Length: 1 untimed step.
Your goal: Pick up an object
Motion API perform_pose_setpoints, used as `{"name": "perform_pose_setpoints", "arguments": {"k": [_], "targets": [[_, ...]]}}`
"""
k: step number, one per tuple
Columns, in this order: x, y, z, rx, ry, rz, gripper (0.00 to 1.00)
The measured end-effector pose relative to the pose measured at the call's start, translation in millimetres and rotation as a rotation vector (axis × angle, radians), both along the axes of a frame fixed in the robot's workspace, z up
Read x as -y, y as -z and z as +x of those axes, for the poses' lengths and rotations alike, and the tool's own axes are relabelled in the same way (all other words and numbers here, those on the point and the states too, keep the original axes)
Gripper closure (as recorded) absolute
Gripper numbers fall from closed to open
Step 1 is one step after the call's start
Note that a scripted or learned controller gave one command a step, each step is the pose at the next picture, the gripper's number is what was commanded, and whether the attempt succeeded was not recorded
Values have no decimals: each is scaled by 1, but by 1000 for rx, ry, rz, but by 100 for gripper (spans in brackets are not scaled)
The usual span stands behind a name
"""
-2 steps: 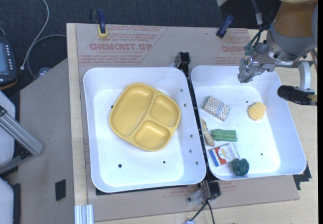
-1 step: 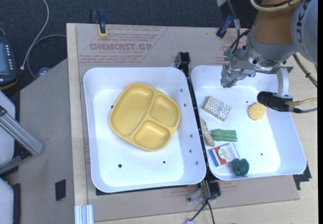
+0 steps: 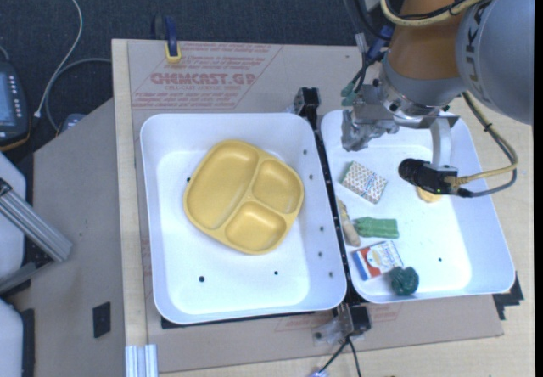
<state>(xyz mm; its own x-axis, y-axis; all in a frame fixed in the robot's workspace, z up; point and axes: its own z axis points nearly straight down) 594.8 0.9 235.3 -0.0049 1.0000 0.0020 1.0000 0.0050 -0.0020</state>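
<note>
Hovering over right bin

Surface cardboard (image 3: 212, 78) reads "CHEMCAST GP". Left bin (image 3: 161, 197) holds yellow divided plate (image 3: 244, 195). End effector (image 3: 361, 131) above right bin (image 3: 475, 231); finger state cannot be told. Patterned packet (image 3: 364, 182) lies diagonally; green block (image 3: 376, 227) lies left-right.

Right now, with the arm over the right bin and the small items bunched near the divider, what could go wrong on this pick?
1. The patterned white packet, green rectangular block, red-white-blue card and dark green lump lie close together, so a grasp may nudge neighbours.
2. The pale stick lies against the right bin's left wall, so it's probably awkward to grasp.
3. The gripper is near that bin's far left corner, so it could clip the wall.
</note>
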Motion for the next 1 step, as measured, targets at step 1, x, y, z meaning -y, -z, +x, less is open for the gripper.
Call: {"name": "perform_pose_setpoints", "arguments": {"k": [1], "targets": [[-42, 4, -20, -1, 1, -1, 100]]}}
